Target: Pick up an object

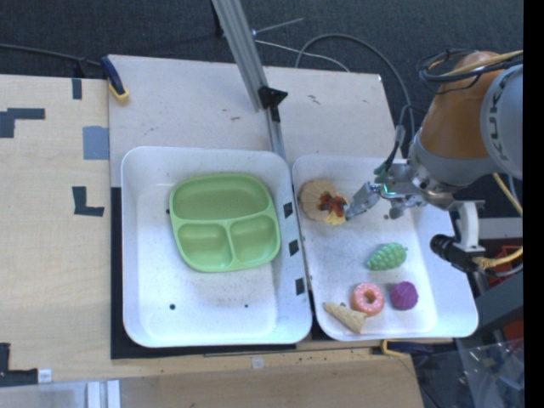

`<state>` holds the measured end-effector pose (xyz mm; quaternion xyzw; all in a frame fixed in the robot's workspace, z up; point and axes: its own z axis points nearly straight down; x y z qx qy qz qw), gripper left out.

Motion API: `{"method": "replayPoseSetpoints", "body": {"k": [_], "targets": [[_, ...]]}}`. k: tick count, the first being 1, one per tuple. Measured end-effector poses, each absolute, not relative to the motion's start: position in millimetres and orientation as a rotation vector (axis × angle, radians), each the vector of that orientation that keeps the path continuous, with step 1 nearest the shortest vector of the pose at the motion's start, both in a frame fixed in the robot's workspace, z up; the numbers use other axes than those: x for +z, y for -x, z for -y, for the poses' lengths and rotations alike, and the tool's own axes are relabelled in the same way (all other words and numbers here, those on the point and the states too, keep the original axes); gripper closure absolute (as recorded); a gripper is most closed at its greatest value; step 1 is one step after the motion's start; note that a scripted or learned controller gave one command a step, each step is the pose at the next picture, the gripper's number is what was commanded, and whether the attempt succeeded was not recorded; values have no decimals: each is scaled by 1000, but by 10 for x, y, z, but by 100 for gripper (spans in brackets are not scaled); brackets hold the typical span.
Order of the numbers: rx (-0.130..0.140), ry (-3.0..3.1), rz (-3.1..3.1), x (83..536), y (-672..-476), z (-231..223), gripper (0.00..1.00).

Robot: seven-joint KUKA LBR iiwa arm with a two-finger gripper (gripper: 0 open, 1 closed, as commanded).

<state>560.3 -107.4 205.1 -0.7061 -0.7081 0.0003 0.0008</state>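
the worktop point(51, 228) carries two white bins; the left bin point(144, 313) holds a green divided plate point(225, 221). right of centre, the arm's fingers point(361, 201) sit just beside a toy pizza slice point(322, 201), whether open or closed i cannot tell. lower right lie green grapes point(387, 256), purple fruit point(404, 295), pink doughnut point(367, 297)

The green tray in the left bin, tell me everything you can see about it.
The green tray is pale green, looks like plastic, with rounded corners and three compartments: one wide along the far side, two smaller on the near side. It lies flat, slightly turned, on the floor of the left bin, toward its far half. All three compartments look bare.
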Motion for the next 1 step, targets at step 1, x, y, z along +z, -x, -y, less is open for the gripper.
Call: {"method": "replayPoseSetpoints", "body": {"k": [1], "targets": [[7, 2216, 2221, 1605, -5633, 1044, 0]]}}
